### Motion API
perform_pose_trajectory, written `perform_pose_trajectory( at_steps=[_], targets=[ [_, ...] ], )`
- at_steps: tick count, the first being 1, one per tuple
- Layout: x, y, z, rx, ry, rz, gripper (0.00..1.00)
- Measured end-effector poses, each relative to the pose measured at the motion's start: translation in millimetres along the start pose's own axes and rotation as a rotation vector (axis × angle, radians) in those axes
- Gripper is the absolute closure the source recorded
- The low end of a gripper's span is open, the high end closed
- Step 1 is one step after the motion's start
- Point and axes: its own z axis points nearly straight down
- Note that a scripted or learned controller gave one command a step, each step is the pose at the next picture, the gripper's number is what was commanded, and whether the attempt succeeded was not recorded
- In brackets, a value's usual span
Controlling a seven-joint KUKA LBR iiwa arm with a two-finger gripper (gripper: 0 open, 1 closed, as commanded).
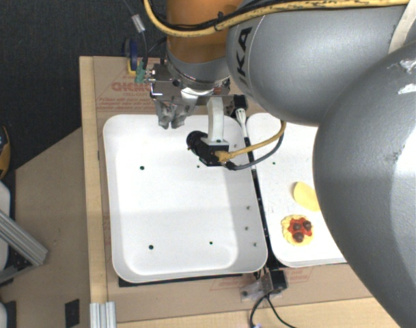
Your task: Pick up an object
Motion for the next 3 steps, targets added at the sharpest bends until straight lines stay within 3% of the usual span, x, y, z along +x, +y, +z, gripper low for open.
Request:
perform_pose_trajectory(
  at_steps=[1, 2, 3],
  targets=[
    [0, -30, -3, -0.001, 0.001, -0.002, 1.0],
    [1, -40, -33, -0.008, 0.003, -0.002, 1.0],
    [1, -84, -10, 0.002, 0.0, -0.003, 1.0]
  ],
)
